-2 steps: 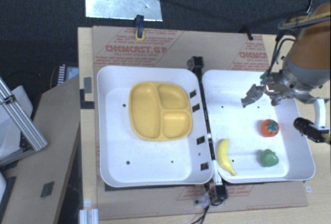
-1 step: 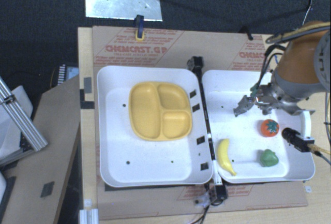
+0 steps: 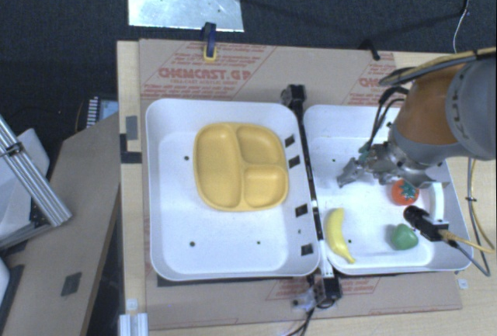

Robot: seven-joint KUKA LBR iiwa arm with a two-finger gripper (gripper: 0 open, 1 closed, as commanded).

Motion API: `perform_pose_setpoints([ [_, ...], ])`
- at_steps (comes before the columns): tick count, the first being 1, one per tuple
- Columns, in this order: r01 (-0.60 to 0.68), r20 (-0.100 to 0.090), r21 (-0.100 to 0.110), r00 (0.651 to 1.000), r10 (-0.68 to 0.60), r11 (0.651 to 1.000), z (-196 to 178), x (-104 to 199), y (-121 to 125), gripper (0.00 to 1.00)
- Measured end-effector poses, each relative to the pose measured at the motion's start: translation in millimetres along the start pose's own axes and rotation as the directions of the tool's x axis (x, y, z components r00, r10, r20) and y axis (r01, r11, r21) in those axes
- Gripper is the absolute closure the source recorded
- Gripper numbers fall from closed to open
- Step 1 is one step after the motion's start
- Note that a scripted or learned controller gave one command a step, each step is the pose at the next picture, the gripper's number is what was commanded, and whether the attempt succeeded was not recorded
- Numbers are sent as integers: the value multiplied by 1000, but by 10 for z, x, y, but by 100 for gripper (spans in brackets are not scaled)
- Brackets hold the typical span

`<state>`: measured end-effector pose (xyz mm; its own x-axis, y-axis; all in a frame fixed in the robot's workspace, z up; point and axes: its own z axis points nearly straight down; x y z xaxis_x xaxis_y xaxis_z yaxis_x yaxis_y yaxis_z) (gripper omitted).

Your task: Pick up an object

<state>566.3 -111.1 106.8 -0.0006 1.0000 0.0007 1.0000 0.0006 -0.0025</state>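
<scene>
- Camera view: the gripper [image 3: 351,171] sits low over the floor of the right bin [image 3: 334,129], the grey arm [image 3: 443,113] reaching in behind it. Whether the jaws are apart or together cannot be told from here.
- Nothing is visible between the jaws. The banana [image 3: 338,233] lies below them, near the bin's inner wall.
- The red-orange fruit [image 3: 404,192] sits behind the jaws, partly under the wrist. The green fruit [image 3: 403,237] lies further back and lower.
- The yellow divided plate [image 3: 239,165] rests in the left bin [image 3: 167,195], well ahead of the jaws.
- Likely risks: the jaws may close on bare floor, since every item lies off to one side; the wrist could nudge the red-orange fruit; the curved banana might roll against the wall.
</scene>
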Motion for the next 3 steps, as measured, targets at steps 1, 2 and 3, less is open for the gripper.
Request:
perform_pose_setpoints([
  [1, -2, 1, -5, 1000, 2, 1000, -139, -8, 14, 100],
  [2, -2, 2, -9, 1000, 2, 1000, -646, -107, 60, 100],
  [3, 3, 2, -10, 1000, -3, 1000, -1287, -131, 94, 100],
])
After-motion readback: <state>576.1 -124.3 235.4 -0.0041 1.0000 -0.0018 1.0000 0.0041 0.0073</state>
